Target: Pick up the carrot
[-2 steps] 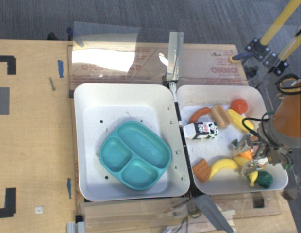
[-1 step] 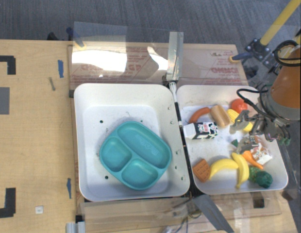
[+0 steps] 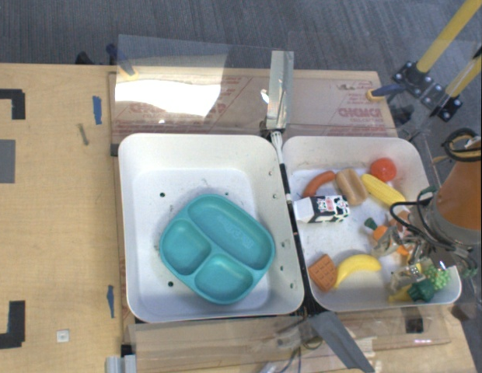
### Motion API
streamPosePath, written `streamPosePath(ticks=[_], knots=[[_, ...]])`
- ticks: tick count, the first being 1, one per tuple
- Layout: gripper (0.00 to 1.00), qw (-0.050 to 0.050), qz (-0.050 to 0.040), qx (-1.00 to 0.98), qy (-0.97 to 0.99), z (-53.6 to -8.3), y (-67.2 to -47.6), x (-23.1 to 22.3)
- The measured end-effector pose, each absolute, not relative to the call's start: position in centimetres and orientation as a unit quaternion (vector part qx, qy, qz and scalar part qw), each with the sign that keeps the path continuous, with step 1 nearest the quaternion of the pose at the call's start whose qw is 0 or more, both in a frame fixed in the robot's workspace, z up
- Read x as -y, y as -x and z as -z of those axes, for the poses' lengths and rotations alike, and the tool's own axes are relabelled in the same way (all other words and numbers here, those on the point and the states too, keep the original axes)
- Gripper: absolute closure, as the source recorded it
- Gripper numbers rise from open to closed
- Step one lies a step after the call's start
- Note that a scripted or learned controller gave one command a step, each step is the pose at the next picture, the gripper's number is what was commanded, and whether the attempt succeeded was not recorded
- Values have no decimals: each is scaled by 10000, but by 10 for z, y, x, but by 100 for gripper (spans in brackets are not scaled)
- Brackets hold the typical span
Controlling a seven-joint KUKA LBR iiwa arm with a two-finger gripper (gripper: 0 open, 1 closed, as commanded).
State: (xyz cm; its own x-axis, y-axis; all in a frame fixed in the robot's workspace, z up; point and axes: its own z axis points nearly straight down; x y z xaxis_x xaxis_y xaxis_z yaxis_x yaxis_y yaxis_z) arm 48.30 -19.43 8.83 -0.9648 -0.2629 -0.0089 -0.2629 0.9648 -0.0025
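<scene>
Banana [image 3: 358, 268] sitting at right bin [image 3: 427, 160] front, waffle piece [image 3: 322, 271] beside it. Gripper [image 3: 404, 243] hanging over bin's right side amid cables, grip state unclear, can't tell. Carrot [image 3: 318, 183] lying near back-left, touching hot dog bun [image 3: 350, 186].

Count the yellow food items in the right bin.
2. A banana lies near the front, beside the waffle; a corn cob lies toward the back, below the tomato. The arm may hide more.

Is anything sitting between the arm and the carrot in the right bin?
Yes. The arm enters low at the bin's right edge, and the carrot lies upper left. The hot dog bun touches its right side, with the corn cob further right.
</scene>
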Motion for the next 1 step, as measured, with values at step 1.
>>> streamPosePath(ticks=[1], knots=[[100,86,22,-9959,896,-205,-502,157]])
